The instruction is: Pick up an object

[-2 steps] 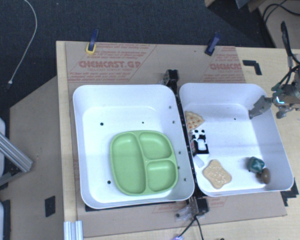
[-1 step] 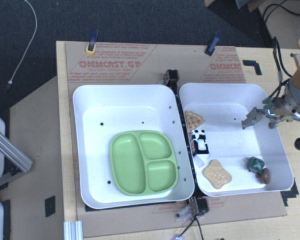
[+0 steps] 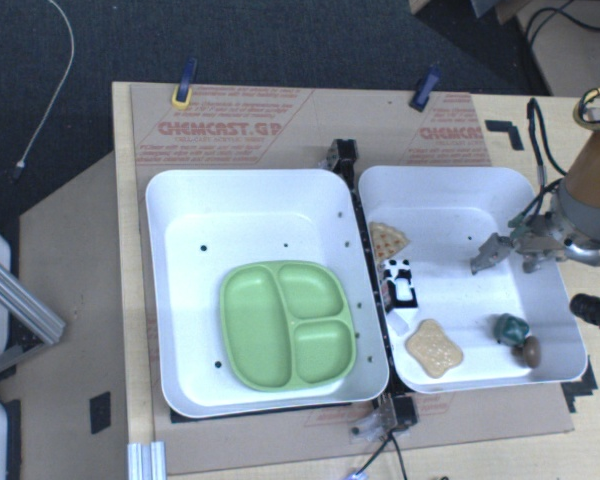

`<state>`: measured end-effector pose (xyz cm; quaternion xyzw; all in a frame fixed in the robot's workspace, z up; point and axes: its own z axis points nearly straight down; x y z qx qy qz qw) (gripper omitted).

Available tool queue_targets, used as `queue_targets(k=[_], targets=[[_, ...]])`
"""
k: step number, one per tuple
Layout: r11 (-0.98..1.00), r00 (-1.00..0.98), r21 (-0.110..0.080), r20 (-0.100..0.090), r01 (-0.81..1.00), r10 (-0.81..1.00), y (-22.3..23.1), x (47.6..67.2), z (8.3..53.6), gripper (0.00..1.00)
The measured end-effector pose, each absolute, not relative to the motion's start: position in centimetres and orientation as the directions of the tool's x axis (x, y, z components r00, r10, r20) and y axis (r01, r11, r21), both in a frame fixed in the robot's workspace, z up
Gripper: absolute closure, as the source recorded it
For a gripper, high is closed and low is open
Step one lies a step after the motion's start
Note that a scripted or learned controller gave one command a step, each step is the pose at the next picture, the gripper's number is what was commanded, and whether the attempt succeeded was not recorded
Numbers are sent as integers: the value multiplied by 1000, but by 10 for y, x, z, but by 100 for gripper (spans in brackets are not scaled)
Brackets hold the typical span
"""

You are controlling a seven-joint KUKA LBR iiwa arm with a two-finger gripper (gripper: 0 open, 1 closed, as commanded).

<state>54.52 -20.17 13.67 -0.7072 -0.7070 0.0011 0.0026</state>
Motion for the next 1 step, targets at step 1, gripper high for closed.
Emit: queue_targets(k=[1], targets=[[0, 0, -6, 2, 1000, 1000, -201, 544, 83, 0]])
